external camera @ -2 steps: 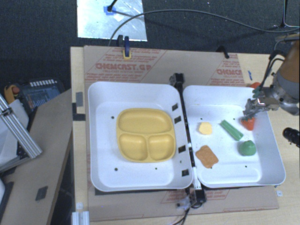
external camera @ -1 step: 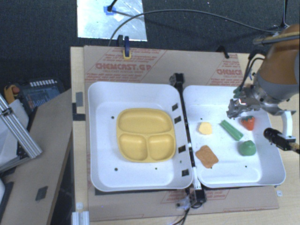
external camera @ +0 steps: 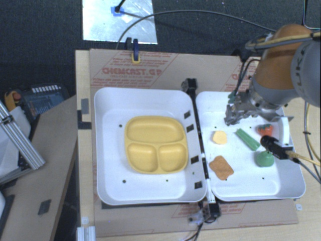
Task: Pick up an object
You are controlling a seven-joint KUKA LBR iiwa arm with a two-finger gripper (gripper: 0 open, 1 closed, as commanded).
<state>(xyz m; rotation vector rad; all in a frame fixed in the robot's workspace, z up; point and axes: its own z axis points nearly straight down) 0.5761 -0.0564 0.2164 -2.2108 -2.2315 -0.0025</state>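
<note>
Two shallow white plastic bins sit side by side on the counter (external camera: pixel 57 149), which is covered by a tan cardboard sheet with red lettering (external camera: pixel 150 67). The left white bin (external camera: pixel 108 149) holds a yellow plastic plate with three compartments (external camera: pixel 156 144), lying flat near its middle with nothing in it. The right white bin (external camera: pixel 251 185) holds several small things well apart from one another: a pale yellow rounded piece (external camera: pixel 219 137) near its left wall, a brown flat lumpy piece (external camera: pixel 221 167) below that toward the front, a long green bar (external camera: pixel 247 138) lying at a slant near the middle, a round green object (external camera: pixel 264 159) toward the right, and a small red-orange object (external camera: pixel 266 130) by the right wall. The grey end effector (external camera: pixel 233 115) hangs over the upper part of the right bin, above and just to the right of the pale yellow piece; whether it is open or closed cannot be told, and nothing can be seen in its grip. Behind the counter lies dark carpet with a shiny foil square (external camera: pixel 120 13), and a keypad device (external camera: pixel 42 102) rests at the left
</note>
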